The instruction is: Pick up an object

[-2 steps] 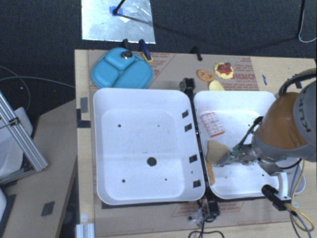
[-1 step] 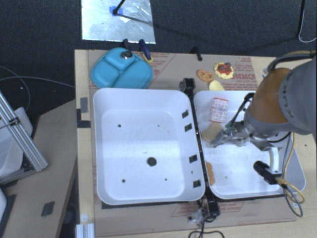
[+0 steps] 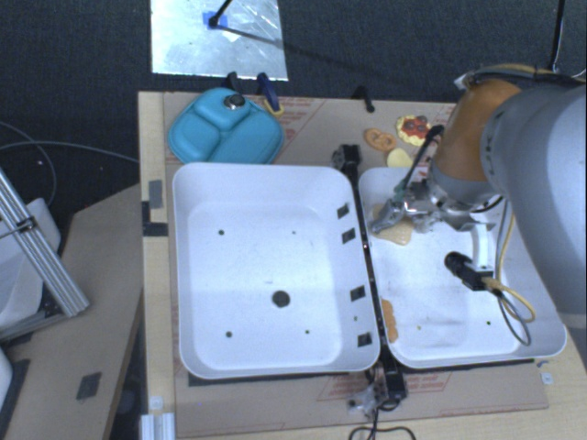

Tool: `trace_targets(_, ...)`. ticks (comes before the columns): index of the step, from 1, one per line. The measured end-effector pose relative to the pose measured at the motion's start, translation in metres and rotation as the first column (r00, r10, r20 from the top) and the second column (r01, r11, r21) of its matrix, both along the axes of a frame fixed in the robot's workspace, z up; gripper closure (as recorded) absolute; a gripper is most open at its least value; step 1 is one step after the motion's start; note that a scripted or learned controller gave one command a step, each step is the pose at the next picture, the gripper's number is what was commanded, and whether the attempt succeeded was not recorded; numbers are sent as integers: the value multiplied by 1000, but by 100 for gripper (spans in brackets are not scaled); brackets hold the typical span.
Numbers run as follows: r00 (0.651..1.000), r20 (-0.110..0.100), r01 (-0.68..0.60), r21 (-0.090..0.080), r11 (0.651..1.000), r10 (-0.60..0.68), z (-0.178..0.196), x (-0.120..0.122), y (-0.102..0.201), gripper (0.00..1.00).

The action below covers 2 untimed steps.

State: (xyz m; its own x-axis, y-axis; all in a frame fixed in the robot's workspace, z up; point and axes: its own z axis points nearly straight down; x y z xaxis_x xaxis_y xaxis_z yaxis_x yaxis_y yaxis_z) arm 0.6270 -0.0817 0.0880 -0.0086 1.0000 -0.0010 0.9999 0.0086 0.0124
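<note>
The gripper (image 3: 396, 211) sits low in the right bin (image 3: 459, 337), toward its ten o'clock corner; whether its metal fingers are spread or closed cannot be told from this angle. Just beneath them, at about five o'clock, lies a tan flat object (image 3: 398, 235) on the bin floor, touching or nearly touching the gripper. A second tan piece (image 3: 389, 320) lies by the bin's left wall at seven o'clock.

The grey arm (image 3: 541, 181) with its orange band (image 3: 468, 131) enters from three o'clock. The left bin (image 3: 266, 273) is one of two white bins side by side on a cardboard-topped bench (image 3: 303, 117). At the bench's twelve o'clock edge lie one blue divided tray (image 3: 226, 128) and three small toy foods (image 3: 399, 140). Dark carpet (image 3: 73, 53) surrounds it, with one shiny sheet (image 3: 218, 24).
</note>
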Motion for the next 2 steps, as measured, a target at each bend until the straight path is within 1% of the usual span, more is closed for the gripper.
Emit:
trace_targets(1,1000,4,-4,3,1000,4,105,46,69,0)
trace_targets(2,1000,-21,14,1,1000,-14,96,-84,28,0)
